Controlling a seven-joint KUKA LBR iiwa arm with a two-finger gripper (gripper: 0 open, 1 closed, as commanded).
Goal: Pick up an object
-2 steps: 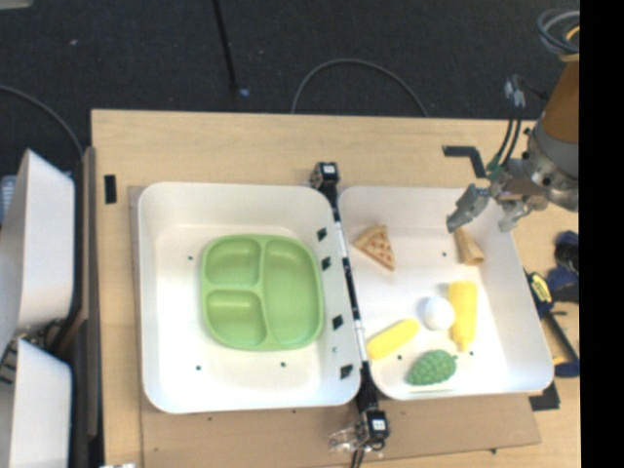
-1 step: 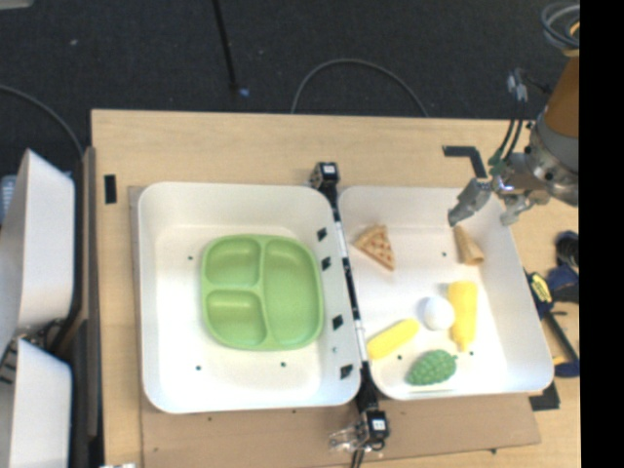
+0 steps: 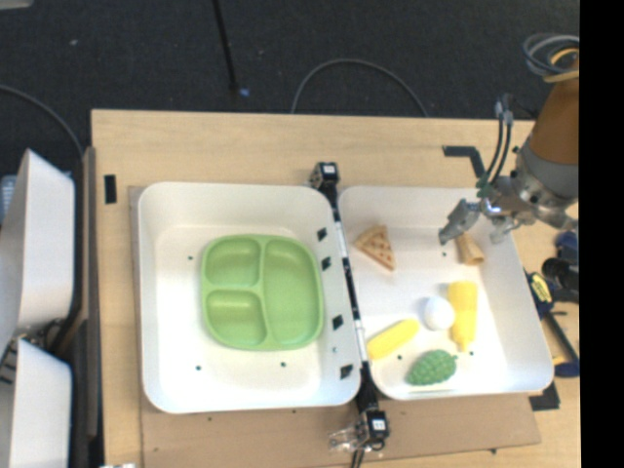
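Pale wooden counter (image 3: 214, 144), two white bins. Pincer (image 3: 475, 224) hovers at right bin's (image 3: 522, 359) upper right, fingers spread wide, nothing held, directly above small tan cone-shaped piece (image 3: 471, 251), probable target.

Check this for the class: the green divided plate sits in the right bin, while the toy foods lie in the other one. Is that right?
Not quite. The camera view shows the green divided plate in the left bin, not the right. The toy foods, such as the pizza slice and the white egg, lie in the other one, the right bin.
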